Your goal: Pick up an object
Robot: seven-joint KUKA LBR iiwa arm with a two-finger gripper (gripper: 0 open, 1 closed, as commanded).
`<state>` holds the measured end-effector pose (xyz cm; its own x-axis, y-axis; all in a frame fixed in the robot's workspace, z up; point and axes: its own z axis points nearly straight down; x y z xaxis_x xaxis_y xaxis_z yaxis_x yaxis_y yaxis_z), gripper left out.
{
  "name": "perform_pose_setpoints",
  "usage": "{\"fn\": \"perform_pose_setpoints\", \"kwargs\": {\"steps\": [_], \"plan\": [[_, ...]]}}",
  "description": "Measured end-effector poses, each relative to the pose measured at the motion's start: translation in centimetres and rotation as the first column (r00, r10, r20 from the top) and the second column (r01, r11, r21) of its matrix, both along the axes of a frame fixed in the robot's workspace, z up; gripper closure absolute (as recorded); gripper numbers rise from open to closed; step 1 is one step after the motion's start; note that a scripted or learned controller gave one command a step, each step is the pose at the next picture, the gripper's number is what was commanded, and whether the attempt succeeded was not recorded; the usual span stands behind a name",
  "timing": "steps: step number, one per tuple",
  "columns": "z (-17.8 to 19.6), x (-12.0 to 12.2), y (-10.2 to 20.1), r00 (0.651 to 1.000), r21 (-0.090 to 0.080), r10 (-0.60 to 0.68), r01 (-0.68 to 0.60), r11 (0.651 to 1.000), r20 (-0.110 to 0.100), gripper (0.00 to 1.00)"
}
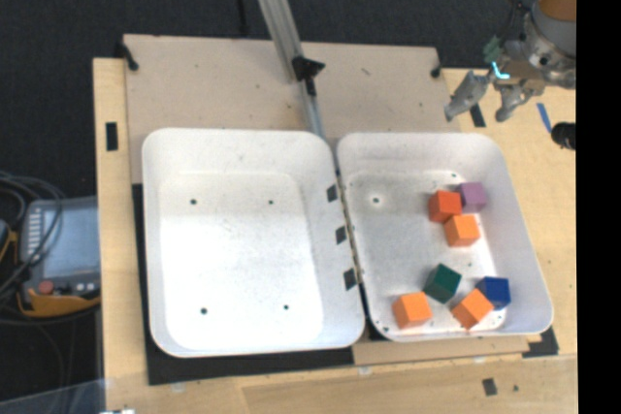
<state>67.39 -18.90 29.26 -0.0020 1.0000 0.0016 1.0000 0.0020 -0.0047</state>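
While the end effector [490, 99] hangs at upper right of frame, fingers spread wide and holding nothing, it sits above the right bin's [514, 172] far rim. Blocks lie below: orange [445, 205], purple [473, 196], green [442, 283], blue [494, 290]. Nothing picked yet; descent, grasp and lift remain, I'd judge.

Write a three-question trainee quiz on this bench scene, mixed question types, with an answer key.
1. True or false: the gripper holds a block.
2. Which block touches the purple block? A) green B) orange C) blue
3. How many orange blocks lie in the right bin?

Key: 1. False; its open fingers hover beyond the bin's far right corner. 2. B, the orange block. 3. Four.
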Motion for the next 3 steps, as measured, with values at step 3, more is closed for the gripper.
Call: {"fn": "perform_pose_setpoints", "kwargs": {"steps": [3], "plan": [[-9.0, -0.5, -2.0, 1.0, -0.005, -0.005, 0.005, 1.0, 0.001, 0.0]]}}
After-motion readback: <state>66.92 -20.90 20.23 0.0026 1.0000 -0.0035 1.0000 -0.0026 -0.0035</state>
